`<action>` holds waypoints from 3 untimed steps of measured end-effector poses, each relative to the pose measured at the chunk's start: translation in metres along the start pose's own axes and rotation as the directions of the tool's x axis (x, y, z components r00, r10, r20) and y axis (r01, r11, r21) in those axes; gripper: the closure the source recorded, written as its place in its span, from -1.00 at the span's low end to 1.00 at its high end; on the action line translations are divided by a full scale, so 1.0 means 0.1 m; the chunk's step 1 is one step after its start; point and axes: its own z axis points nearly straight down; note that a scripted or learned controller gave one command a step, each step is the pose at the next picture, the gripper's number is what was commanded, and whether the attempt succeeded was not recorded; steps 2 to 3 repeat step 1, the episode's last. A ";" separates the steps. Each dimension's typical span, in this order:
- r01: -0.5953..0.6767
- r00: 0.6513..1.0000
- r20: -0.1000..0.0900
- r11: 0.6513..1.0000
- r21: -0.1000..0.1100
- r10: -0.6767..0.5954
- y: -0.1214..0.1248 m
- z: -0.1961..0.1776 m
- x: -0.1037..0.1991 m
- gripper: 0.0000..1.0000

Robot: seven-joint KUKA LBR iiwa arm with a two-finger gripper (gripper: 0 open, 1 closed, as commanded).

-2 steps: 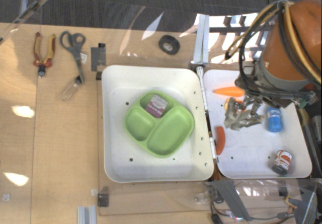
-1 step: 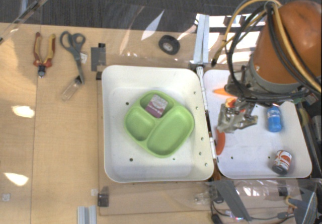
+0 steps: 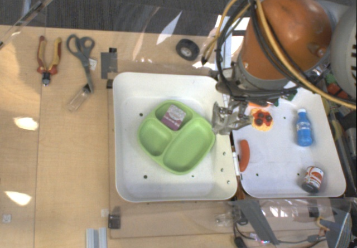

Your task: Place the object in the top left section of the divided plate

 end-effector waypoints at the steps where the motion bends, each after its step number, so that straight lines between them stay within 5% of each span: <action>1: 0.343 0.939 0.001 0.939 0.001 -0.343 -0.11 -0.17 -0.24 1.00; 3: 0.343 0.939 0.001 0.939 0.001 -0.343 -0.11 -0.17 -0.24 1.00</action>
